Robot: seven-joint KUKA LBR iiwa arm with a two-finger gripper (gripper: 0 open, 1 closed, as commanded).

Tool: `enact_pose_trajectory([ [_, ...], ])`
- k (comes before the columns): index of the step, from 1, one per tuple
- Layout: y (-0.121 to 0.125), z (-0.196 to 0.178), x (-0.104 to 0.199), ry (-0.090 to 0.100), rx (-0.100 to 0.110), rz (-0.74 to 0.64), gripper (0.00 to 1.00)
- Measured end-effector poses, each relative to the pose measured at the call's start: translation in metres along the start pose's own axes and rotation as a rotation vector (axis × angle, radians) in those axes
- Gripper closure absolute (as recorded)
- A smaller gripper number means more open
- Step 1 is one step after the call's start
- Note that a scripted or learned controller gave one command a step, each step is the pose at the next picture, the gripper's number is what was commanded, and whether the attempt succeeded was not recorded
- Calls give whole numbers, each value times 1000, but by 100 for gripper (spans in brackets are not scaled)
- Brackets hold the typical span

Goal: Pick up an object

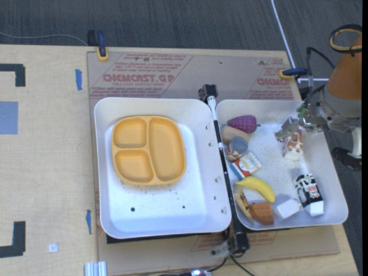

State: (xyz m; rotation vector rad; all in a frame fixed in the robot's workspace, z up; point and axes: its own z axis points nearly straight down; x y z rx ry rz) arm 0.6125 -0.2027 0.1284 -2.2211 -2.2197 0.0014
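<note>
My gripper (289, 133) hangs low over the back right part of the right bin (336, 171), at the end of the grey arm with the orange band (348, 76). Directly under and touching it is an orange-and-white patterned object (295, 146); whether it is gripped is unclear. Elsewhere in this bin lie a purple grape bunch (243, 122), a beige piece (232, 134), a blue-grey round piece (239, 146), a red-and-white carton (248, 164), a banana (256, 187), a brown waffle-like piece (261, 213), a white block (286, 207) and a black-and-white carton (308, 188).
The left bin (106, 171) holds a yellow divided plate (149, 149). A black hinge bar (221, 154) runs between the two bins. Both stand on a brown board (138, 73) with clamps at its back edge. Cables hang near the arm at the right.
</note>
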Motion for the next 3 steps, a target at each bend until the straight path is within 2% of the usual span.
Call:
enact_pose_trajectory([
  [1,2,33,-5,0,-3,-2,0],
  [2,2,23,-5,-1,-5,-2,100],
  [3,37,-106,24,-2,-6,-3,100],
])
